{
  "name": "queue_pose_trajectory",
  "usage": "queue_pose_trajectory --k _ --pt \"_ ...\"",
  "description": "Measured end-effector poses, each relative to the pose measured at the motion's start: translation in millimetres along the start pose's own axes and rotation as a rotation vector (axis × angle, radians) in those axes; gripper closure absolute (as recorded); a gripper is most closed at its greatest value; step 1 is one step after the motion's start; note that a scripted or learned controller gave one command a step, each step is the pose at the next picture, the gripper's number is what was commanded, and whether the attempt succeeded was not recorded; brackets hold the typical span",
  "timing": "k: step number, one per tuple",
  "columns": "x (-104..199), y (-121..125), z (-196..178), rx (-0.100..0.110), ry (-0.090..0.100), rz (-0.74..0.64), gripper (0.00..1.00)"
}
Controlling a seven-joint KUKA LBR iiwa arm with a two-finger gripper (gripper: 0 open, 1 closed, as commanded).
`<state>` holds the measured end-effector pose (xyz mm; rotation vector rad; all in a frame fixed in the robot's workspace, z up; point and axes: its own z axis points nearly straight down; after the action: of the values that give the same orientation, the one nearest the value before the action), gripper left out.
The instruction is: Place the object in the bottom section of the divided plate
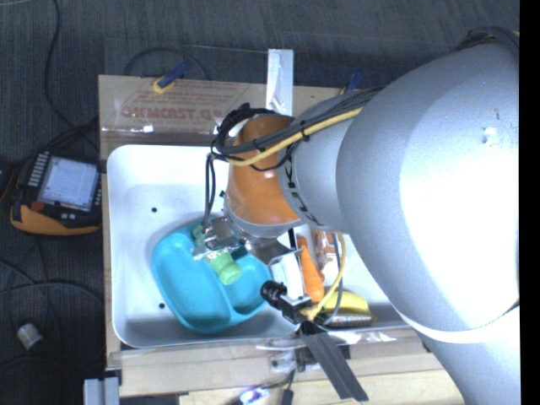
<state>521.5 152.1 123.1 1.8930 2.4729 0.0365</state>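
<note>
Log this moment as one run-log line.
gripper: over turquoise plastic divided plate | light green object: at gripper, grasp unclear | left white bin: holds plate

A dark grey carpet (pixel 101 15) covers the floor, its weave showing as fine diagonal ribs. Thin black cables (pixel 38 11) loop across it at 11 o'clock and again at 8 o'clock. At 9 o'clock lies a handheld control pad (pixel 55 194) with an orange casing and a pale lit screen. A small grey cylinder (pixel 29 336) rests on the carpet at 8 o'clock. The bench (pixel 152 99) is light plywood with faint red lettering, and 1 blue clamp (pixel 169 78) grips its far edge. Light is even, with soft shadows.
</note>
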Motion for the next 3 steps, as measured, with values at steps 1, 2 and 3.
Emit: queue_pose_trajectory --k 1,2,3 --pt "23.4 71.1 -17.3 0.041 0.003 0.060 1.00" --pt "23.4 71.1 -17.3 0.041 0.003 0.060 0.00" --pt "23.5 70.7 -23.4 0.047 0.002 0.060 1.00"
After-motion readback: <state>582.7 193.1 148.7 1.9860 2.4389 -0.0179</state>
